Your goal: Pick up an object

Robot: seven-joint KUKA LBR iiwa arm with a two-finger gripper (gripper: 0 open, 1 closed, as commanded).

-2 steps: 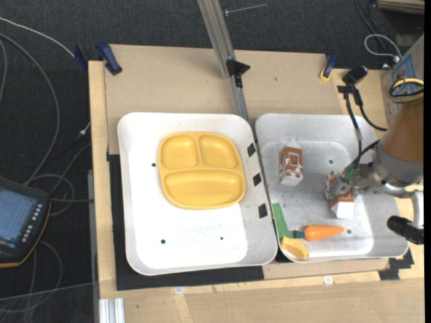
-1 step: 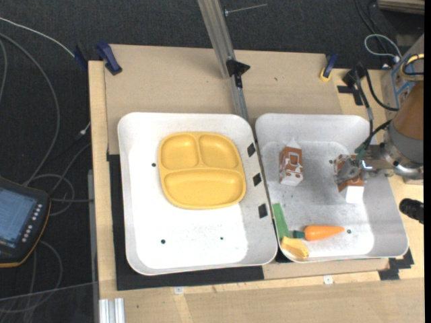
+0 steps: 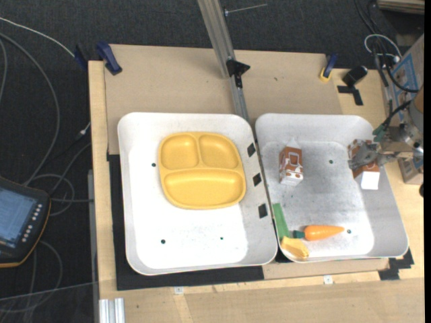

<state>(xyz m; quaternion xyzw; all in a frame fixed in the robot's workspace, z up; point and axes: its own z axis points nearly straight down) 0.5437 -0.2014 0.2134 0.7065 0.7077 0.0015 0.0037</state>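
Two bins [image 3: 135, 180], yellow tray [image 3: 201, 169] left; carton [image 3: 291, 165], carrot [image 3: 323, 232] right; gripper [image 3: 367, 160] gripping a white block [image 3: 370, 180].

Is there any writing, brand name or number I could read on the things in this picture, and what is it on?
None of it can be read.
Small brown and white carton in the right white bin: printed patches, too blurred to read.
Handheld control pad with a lit screen left of the bench: screen contents too small to read.
Yellow divided plastic plate, orange toy carrot: no markings visible.
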